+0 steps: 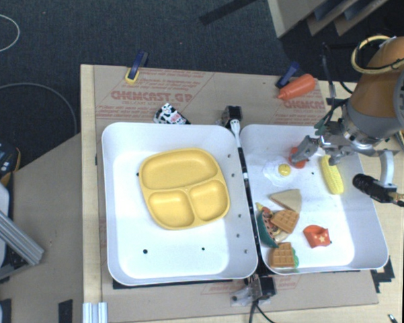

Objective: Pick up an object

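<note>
Claw [313, 145] hangs over the back of the right bin [367, 253], just beside the toy corn cob [332, 175] and near the fried egg [279, 171]. Down front: a sandwich wedge [286, 199], a waffle [285, 222], a red pepper piece [317, 236]. The left bin [119, 247] carries a yellow divided plate [183, 187]. An orange clamp [296, 87] sits on the worktop [98, 101] behind.

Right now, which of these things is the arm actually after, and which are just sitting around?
For the job:
gripper
fried egg
corn cob
red piece
waffle

Just lying about:
yellow divided plate
orange clamp
yellow clamp
</note>
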Robot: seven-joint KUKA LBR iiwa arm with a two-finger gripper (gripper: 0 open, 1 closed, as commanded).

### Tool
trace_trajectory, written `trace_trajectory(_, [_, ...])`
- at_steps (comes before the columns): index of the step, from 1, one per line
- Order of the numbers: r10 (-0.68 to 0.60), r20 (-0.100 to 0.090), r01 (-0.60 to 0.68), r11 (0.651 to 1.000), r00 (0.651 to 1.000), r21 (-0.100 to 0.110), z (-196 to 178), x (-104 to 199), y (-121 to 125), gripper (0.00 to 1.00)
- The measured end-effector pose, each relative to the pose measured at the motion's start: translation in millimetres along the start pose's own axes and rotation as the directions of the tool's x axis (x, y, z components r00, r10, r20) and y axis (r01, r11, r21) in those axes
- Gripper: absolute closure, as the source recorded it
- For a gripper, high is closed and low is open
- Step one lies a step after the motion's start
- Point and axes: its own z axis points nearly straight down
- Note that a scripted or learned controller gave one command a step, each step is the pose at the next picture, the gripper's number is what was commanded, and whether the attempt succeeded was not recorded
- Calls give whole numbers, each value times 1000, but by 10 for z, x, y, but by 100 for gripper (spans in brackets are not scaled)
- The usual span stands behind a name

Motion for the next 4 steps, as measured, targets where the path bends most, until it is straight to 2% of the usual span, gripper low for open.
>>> trace_trajectory(1, [0, 0, 0, 1000, 1000, 0, 625, -16, 36, 0])
trace_trajectory(2, [0, 1, 0, 1000, 1000, -4, 723, -9, 40, 0])
trace_trajectory(3, [1, 1, -1, 1000, 1000, -9, 600, -9, 53, 100])
trace_trajectory(4, [0, 5, 0, 1000, 1000, -13, 63, -112, 73, 100])
